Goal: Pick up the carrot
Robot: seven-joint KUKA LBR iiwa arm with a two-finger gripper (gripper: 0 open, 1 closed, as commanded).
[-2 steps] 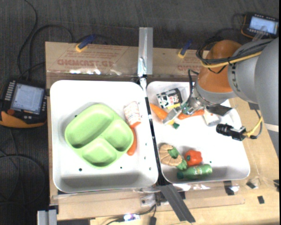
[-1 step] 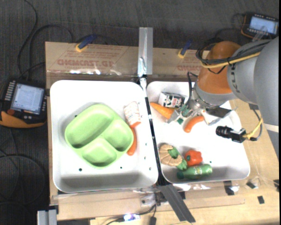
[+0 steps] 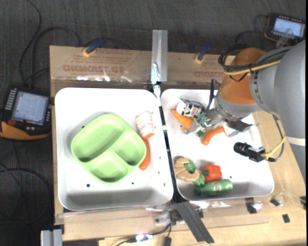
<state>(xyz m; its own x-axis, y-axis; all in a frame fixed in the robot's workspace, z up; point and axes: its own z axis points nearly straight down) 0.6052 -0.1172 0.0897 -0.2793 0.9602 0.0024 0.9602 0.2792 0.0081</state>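
**Crowded target, grasp unconfirmed**

The gripper [image 3: 211, 123] sits low in the right bin [image 3: 264, 186], just beside the carrot [image 3: 212, 135], and I cannot tell whether it has a hold. A second carrot-like piece [image 3: 183, 119] and a small carton [image 3: 189, 107] lie nearby in that bin; a misaimed closure would probably nudge or grab those instead.

My bench [image 3: 118, 68] is a brown board with red print, held by a blue clamp [image 3: 93, 46] and a yellow clamp [image 3: 203, 55] at its far edge, a metal strip [image 3: 159, 55] running down the middle. Dark grey carpet floor [image 3: 143, 9] all round, black cables [image 3: 31, 19] trailing over it. Handheld pendant [image 3: 23, 111] with lit screen lies left, another pendant [image 3: 285, 28] far right; light is even, soft.
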